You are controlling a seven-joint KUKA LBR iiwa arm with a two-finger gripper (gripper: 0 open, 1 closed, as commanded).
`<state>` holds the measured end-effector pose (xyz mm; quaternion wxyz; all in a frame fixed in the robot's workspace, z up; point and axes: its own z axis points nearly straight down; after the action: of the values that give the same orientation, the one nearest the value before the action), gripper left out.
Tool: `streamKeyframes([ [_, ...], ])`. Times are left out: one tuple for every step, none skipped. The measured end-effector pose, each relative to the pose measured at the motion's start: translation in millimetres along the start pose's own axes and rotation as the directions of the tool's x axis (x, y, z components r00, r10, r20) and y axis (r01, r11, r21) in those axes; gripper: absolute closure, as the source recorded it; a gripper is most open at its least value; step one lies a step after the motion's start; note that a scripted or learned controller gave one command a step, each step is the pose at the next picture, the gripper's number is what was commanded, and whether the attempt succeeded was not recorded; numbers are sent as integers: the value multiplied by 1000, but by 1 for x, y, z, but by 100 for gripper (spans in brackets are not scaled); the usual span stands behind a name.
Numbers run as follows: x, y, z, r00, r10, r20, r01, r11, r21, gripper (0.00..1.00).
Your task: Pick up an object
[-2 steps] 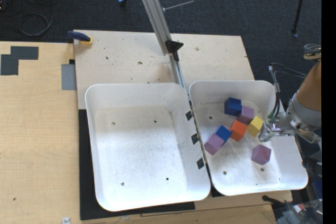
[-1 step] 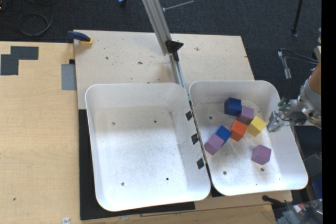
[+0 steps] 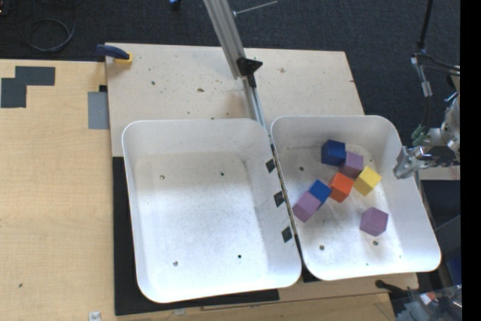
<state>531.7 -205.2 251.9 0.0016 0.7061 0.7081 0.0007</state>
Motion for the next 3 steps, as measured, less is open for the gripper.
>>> streamKeyframes([
  [49,15,14,1000,-2,-4,2,1000,7,100],
  [108,34,19,1000,-3,-3,3,1000,6,100],
  [156,53,15,1000,-2,-3,2,1000,4,100],
])
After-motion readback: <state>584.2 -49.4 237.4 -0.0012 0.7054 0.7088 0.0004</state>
